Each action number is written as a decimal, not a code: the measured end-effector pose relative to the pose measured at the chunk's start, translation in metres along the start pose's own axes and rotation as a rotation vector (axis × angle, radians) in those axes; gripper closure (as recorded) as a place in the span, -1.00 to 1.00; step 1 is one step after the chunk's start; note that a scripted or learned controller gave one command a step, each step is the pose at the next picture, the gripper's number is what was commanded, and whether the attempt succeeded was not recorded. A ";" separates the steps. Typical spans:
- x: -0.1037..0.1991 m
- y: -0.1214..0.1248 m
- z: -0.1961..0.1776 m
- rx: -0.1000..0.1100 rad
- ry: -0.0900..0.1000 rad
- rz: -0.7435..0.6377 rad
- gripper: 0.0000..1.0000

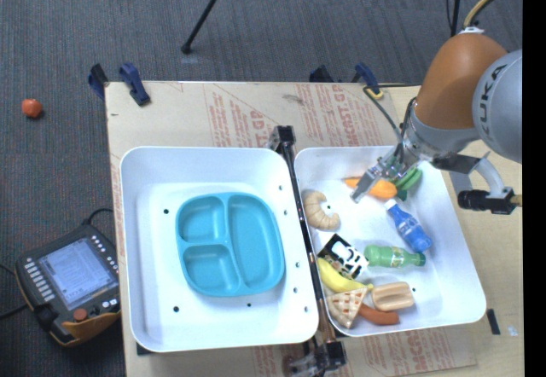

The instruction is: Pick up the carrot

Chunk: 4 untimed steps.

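Observation:
The carrot (pixel 384 190) is orange with a green top and lies in the far part of the right bin (pixel 456 281), its tip pointing left. My gripper (pixel 372 181) reaches down from the right and sits directly over the carrot's orange body, touching or nearly touching it. The wrist and gripper body cover part of the carrot's green end.
The right bin also holds a croissant (pixel 321 209), a blue bottle (pixel 409 229), a green bottle (pixel 393 257), a banana (pixel 333 275), a black-and-white toy (pixel 346 255), a pizza slice (pixel 348 306) and a hot dog (pixel 393 295). A blue divided plate (pixel 230 244) lies in the left bin (pixel 141 196).

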State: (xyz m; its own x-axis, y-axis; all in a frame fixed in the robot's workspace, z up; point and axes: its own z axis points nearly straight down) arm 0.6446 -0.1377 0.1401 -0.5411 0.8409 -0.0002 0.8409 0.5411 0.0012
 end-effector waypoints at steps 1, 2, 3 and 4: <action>0.042 0.027 0.037 0.001 0.000 -0.046 -1.00; -0.020 -0.013 0.051 0.000 -0.001 -0.036 -1.00; 0.031 -0.050 0.052 0.001 0.002 -0.205 -1.00; 0.067 -0.020 0.050 0.000 0.000 -0.161 -1.00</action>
State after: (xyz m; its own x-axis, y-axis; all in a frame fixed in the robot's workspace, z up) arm 0.5911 -0.0919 0.0903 -0.6693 0.7430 -0.0009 0.7430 0.6693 0.0013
